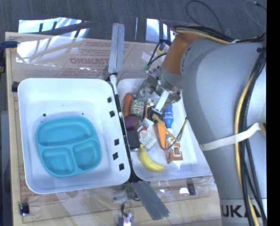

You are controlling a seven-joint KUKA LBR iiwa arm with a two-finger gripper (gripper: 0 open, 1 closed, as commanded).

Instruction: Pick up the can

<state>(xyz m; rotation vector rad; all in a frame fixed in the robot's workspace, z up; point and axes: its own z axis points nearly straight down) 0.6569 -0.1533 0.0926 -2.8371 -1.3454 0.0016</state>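
**Tool low in right bin, near can**

Grey arm with orange band (180, 51) reaches into the right white bin (196, 161). The tool (155, 99) sits among clutter; can't tell its opening. Small green-labelled can (137, 108) lies near the bin's back left, just beside the tool, next to an orange sausage-shaped item (127, 104). Yellow banana (149, 161) at the front. Blue three-compartment plastic tray (68, 145) in left white bin (29, 91).
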